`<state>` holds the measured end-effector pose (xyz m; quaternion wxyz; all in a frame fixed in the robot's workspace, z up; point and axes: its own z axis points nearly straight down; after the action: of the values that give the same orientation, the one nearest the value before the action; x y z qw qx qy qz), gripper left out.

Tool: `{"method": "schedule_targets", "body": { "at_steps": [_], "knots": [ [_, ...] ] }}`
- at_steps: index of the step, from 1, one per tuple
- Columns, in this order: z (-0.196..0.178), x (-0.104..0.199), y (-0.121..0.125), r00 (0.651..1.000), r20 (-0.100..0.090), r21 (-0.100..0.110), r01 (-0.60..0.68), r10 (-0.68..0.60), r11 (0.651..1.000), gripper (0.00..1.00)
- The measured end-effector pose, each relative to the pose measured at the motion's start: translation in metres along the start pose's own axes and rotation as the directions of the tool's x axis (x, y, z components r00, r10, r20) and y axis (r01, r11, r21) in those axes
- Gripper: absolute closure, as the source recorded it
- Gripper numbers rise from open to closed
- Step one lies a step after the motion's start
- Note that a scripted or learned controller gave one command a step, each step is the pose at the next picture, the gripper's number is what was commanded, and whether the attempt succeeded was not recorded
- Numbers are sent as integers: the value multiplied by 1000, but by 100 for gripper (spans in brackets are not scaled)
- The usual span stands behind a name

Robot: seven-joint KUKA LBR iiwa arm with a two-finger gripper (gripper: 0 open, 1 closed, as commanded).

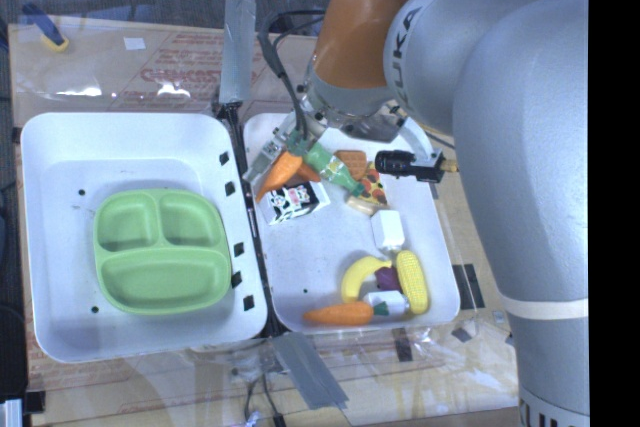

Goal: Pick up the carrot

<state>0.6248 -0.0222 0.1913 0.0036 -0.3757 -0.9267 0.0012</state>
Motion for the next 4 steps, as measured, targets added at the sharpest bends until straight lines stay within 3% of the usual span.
{"method": "schedule_targets", "body": {
  "at_steps": [2, 3, 4],
  "knots": [
    [0, 0, 0, 1000, 0, 0, 1, -1, 1000, 0],
    [-1, -27, -14, 990, 7, -6, -140, 140, 990, 0],
    [-1, -27, -14, 990, 7, -6, -139, 139, 990, 0]
  ]
}}
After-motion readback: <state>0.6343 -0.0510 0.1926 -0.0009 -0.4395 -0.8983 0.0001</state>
